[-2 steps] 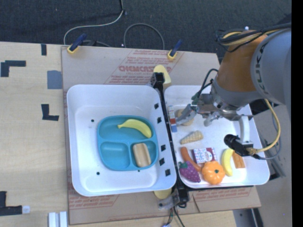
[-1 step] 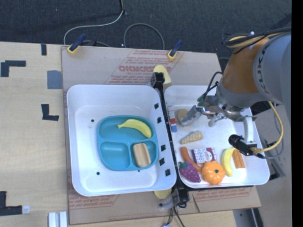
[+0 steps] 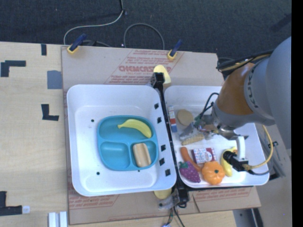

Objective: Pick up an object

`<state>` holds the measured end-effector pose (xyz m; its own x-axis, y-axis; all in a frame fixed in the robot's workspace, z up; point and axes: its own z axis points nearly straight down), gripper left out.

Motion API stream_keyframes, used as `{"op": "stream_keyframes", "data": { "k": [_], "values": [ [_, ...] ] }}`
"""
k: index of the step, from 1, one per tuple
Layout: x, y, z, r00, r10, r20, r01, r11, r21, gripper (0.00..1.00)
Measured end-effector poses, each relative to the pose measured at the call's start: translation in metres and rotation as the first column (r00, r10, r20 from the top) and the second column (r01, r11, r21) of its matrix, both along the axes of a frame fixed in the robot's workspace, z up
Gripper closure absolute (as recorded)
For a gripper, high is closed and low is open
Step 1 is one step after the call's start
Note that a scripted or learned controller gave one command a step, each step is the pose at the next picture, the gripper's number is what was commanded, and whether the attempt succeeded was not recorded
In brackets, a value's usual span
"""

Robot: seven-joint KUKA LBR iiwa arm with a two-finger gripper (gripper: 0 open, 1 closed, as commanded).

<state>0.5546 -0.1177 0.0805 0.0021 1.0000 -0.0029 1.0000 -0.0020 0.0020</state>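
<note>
inspecting the right bin [image 3: 265,126], we find the gripper [image 3: 196,129] low among the toy foods, though we cannot tell its finger state. just beside it lies a pale corn cob [image 3: 191,139], with a red packet [image 3: 202,154], carrot [image 3: 186,155], grapes [image 3: 190,172] and orange pumpkin [image 3: 213,172] nearer the front.

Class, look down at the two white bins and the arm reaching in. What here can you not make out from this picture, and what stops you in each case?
- Gripper, camera view: blurred and small against the clutter, so whether it is open or shut is unclear.
- Pale object beside it: too blurred to identify.
- Red packet: print too small to read.
- Right bin: its right side is covered by the arm.
</note>
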Motion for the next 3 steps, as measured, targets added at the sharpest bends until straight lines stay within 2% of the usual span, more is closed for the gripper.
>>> {"op": "stream_keyframes", "data": {
  "k": [1, 2, 3],
  "values": [
    [0.059, -0.01, 0.045, 1.0, 0.004, 0.005, -0.004, 1.0, 0.001, 0.0],
    [0.026, 0.016, 0.005, 1.0, -0.001, 0.007, 0.002, 1.0, -0.009, 0.0],
    [0.001, 0.008, 0.007, 1.0, 0.003, 0.007, -0.003, 1.0, 0.0, 0.0]
  ]
}}
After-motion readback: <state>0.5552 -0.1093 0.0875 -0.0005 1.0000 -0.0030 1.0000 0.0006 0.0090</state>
